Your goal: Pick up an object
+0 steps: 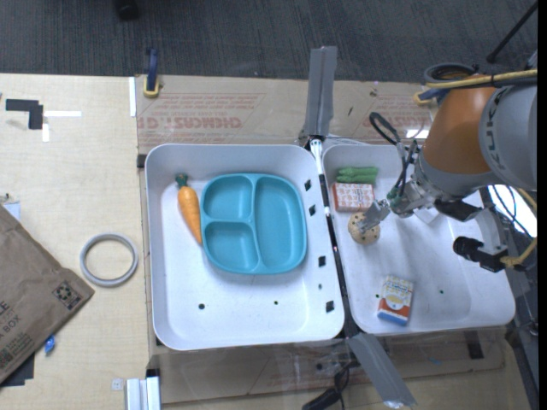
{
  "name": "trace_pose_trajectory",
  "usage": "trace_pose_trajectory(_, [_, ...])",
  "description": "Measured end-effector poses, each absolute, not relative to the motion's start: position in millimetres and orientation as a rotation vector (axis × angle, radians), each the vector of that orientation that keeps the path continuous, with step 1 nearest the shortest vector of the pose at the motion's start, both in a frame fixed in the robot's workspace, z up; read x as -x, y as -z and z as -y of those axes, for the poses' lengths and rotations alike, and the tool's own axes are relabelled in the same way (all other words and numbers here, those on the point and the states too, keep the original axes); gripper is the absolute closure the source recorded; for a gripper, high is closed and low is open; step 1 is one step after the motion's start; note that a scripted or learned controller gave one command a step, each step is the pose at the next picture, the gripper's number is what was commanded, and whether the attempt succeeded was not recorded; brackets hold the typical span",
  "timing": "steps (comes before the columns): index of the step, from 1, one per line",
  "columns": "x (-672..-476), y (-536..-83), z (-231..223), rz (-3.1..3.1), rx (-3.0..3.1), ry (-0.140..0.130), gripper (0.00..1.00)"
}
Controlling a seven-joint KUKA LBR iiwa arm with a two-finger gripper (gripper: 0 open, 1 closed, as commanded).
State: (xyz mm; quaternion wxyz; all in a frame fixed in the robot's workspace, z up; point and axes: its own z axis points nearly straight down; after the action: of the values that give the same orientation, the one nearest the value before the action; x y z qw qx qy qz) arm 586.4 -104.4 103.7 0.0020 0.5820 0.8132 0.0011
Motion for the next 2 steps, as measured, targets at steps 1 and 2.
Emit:
trace_pose_trajectory(1, [-577.1,-92,101,-2.576,-1.799,0.002,0.00])
trace_pose_trajectory(2, [-577.9,-102,103,-2.570,-1.802,0.000,1.00])
